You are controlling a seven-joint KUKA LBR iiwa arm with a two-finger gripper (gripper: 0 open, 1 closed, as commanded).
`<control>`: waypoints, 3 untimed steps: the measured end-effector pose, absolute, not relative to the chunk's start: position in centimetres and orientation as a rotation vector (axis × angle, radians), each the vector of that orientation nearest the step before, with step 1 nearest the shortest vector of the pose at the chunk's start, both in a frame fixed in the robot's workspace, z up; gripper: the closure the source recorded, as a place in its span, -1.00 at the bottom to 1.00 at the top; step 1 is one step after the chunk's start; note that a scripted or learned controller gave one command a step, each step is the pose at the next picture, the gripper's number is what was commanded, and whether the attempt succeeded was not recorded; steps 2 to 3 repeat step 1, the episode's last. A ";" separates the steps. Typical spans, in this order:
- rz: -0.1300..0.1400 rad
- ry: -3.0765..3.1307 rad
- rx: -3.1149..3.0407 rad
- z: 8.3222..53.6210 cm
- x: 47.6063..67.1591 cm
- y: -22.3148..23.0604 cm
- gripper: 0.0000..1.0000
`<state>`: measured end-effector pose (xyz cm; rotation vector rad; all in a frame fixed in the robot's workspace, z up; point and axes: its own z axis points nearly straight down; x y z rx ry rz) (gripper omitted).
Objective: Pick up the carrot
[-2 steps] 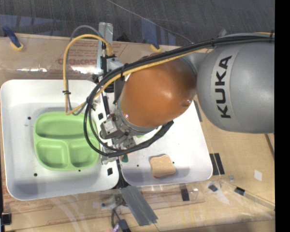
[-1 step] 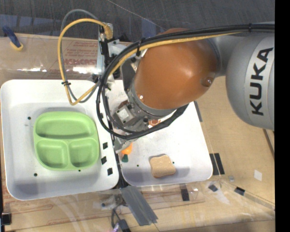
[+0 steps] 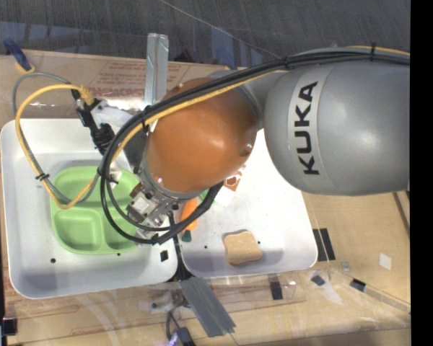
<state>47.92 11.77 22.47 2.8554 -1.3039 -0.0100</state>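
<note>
A short stretch of the orange carrot (image 3: 190,207) shows just below the arm's orange wrist band, near the left edge of the right bin (image 3: 289,254). The rest of the carrot is hidden by the arm. The gripper (image 3: 150,213) hangs low over the divide between the two bins, right beside the carrot and next to the green tray (image 3: 79,218). The wrist and cables cover most of the gripper.
A tan bread-like piece (image 3: 242,248) lies near the front of the right bin. The green divided tray sits in the left bin (image 3: 22,215). A small red-and-white item (image 3: 233,182) peeks out under the arm. Yellow and black cables loop over the left bin.
</note>
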 end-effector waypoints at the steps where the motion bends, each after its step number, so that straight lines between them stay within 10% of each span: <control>1: 0.001 -1.543 2.740 24.6 51.6 14.0 1.00; 3: 0.001 -1.543 2.740 24.6 51.6 14.0 1.00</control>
